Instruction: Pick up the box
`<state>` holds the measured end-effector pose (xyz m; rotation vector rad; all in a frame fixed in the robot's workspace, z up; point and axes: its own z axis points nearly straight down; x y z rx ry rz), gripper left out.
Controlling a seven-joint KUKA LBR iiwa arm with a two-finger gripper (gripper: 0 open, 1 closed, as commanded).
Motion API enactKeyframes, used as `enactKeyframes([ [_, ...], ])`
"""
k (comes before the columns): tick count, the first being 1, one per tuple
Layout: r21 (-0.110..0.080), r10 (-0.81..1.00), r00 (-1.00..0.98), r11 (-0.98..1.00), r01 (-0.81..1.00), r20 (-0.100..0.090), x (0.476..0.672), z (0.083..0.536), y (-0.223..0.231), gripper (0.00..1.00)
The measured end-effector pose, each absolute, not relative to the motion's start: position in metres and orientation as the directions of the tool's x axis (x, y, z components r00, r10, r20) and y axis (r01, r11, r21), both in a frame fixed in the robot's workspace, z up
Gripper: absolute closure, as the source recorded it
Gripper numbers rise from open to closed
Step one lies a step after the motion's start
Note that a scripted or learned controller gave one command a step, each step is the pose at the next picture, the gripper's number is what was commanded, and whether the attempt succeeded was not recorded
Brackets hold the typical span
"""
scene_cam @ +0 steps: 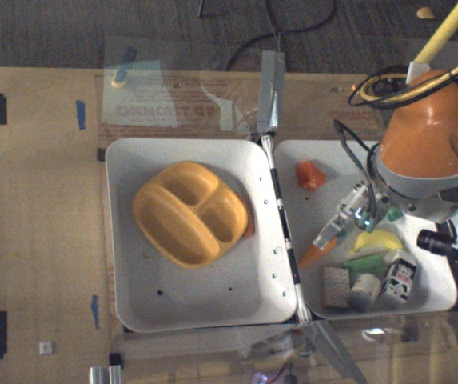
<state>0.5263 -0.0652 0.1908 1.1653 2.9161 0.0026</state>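
- Camera view, bench: two shallow white bins sit side by side on a tan bench top. The left bin [133, 294] and the right bin [444, 294] meet along a metal divider strip [280, 214].
- Left bin contents: one yellow divided plate [190, 212] with three compartments lies near the centre, rotated relative to the bin walls.
- Arm: the grey arm with its orange band [422, 130] enters from the right, above the far half of the right bin.
- Gripper: the gripper [342, 224] points down and to the left, over the middle of the right bin. Jaw state cannot be determined; the fingertips are too small and cluttered to resolve. No object is seen between them.
- Task object: the box [400, 280], small and white with dark printed panels, lies in the near right part of the right bin, to the right of the gripper and nearer. Its print is not legible.
- Adjacent items: a grey cylinder [364, 292] touches the box on its left; a speckled grey block [336, 286] lies left of that.
- A green item [368, 261] and a yellow item [379, 241] lie just beyond the box.
- An orange carrot-shaped item [316, 252] lies near the divider; a red item [311, 175] lies at the far left of the right bin.
- Writing: a clear sheet [173, 94] beyond the left bin carries faint reddish lettering, not readable.
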Motion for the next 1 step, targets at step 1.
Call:
enactKeyframes([
  [1,0.004,0.760,-0.650,0.650,0.760,-0.005,0.6150,0.4276,-0.0724,0.00],
])
